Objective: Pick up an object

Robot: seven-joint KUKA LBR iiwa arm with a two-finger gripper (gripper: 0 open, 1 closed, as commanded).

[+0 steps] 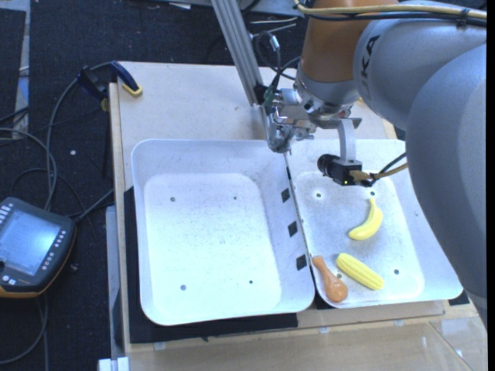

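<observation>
My gripper (278,144) hangs over the back rim where the two white bins meet, above the top corner of the right bin (402,207). Nothing shows in it. A yellow banana (366,222) lies in the right bin's middle right. Closer to the front edge rests a yellow corn cob (360,271), with an orange carrot (330,279) beside it at the front left corner. All three lie well in front of and to the right of the gripper.
The left bin (147,207) sits beside the right one, black tabs along their shared wall. A slanted aluminium strut (236,41) rises just behind the gripper. A clamp (124,79) lies on the bench's back left; a teach pendant (27,246) sits off the bench.
</observation>
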